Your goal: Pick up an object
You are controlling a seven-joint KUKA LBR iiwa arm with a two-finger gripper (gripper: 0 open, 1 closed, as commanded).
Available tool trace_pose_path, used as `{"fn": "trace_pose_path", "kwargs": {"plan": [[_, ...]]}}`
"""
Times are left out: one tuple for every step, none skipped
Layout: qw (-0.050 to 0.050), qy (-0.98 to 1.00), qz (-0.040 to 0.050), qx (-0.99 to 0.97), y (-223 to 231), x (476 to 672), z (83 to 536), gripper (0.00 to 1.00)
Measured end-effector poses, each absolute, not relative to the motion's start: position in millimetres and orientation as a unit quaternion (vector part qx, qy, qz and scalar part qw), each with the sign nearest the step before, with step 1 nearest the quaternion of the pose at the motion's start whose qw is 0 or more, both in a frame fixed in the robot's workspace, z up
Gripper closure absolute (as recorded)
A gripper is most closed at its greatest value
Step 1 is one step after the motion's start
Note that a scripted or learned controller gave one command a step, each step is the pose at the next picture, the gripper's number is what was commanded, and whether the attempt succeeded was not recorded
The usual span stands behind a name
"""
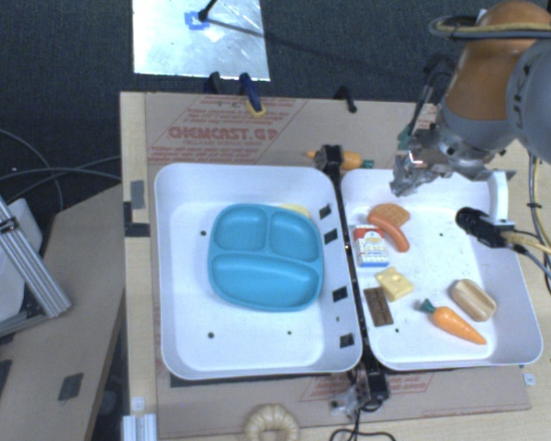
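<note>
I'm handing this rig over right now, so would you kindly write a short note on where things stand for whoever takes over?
Pincer: hanging over the far edge of the right bin, nothing seen between its fingers.
Right bin: hot dog, small carton, cheese wedge, chocolate bar, carrot, bread roll.
Left bin: blue divided plate with a yellow item, too hidden to name, behind it.
Done: nothing picked up yet.
Left: go down on one item, probably the hot dog as it lies nearest, grip and lift.

Single fixed overhead camera, slanted down on both bins [257,177]
</note>
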State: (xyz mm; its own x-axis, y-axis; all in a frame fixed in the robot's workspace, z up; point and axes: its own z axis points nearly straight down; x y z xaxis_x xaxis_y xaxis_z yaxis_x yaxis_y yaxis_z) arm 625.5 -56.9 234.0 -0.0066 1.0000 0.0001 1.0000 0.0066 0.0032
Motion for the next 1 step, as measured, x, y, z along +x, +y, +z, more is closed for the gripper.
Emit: {"fn": "trace_pose_path", "kwargs": {"plan": [[0.001, 0.709, 0.0004, 0.705, -53.5, 625.2, 218.9, 1.0]]}}
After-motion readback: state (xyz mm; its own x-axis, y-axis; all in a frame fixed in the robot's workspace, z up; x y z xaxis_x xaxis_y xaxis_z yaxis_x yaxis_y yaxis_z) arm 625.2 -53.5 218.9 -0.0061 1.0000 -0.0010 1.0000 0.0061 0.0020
